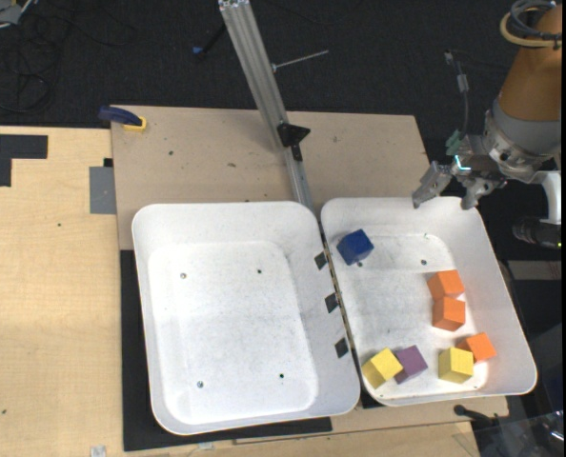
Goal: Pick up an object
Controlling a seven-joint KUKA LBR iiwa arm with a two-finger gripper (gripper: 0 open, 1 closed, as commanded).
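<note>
My gripper (452, 191) hangs over the far rim of the right bin (397, 215), fingers spread open with nothing between them. Inside that bin a blue cube (355, 246) lies near the far left corner, well left of the gripper. Two orange blocks (447, 299) sit stacked close together at the right side. Along the near edge lie a yellow cube (383, 365), a purple cube (412, 362), a second yellow cube (455, 365) and a small orange block (480, 347).
The left bin (169, 227) sits beside the right one, joined by black clips (331, 301). A slanted aluminium post (264, 84) rises behind the bins. A blue-and-yellow clamp (123, 118) lies at the board's far left corner.
</note>
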